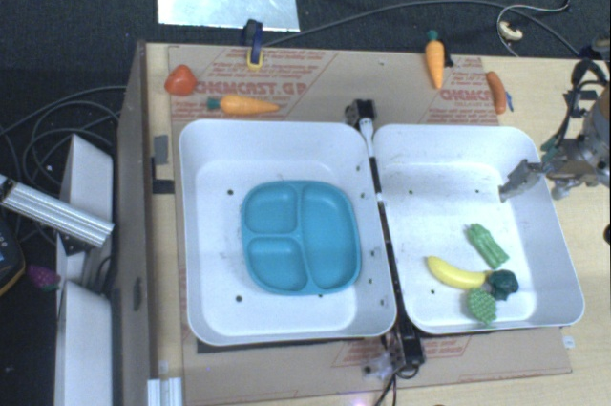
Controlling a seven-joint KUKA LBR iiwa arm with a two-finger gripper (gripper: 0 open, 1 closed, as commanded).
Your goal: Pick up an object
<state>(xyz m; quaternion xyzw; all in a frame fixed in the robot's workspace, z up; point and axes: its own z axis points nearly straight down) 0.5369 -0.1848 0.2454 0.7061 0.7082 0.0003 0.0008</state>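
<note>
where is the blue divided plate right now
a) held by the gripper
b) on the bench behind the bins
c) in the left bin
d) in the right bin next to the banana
c: the blue divided plate lies flat in the left bin, while the banana sits in the right bin with the green items.

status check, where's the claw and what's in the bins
Claw over right bin's upper right corner, nothing between its fingers. Banana and green toys lie untouched at bin's lower right. Blue divided plate in left bin. Path clear.
</note>
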